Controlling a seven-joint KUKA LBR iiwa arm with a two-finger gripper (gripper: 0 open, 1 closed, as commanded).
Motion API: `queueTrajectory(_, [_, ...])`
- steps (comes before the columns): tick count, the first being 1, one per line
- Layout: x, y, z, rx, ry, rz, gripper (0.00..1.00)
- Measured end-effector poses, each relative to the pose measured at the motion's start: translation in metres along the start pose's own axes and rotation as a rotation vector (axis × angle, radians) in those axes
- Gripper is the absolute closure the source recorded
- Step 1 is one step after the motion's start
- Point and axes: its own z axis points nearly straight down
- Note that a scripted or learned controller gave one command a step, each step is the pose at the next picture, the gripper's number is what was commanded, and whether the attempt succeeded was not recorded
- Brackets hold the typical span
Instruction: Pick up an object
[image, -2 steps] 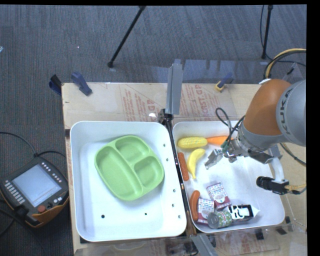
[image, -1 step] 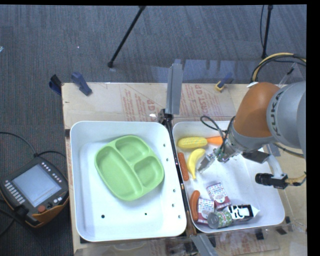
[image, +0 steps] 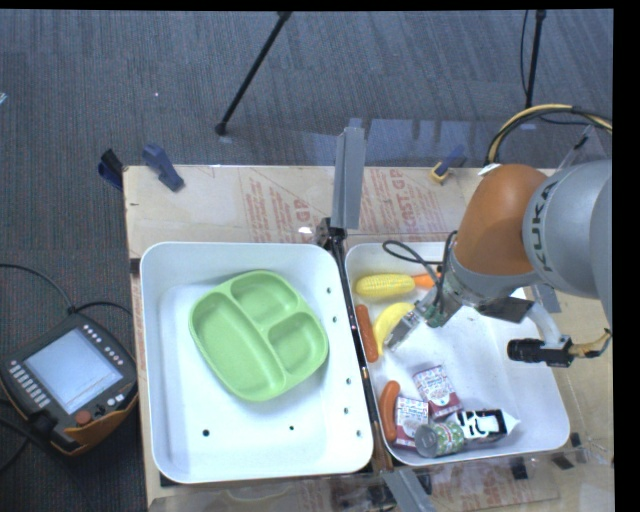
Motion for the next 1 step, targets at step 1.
queueTrajectory(1, [-0.0079,-0.0335,-0.0210,-0.002,-0.002,-0.217,0.00])
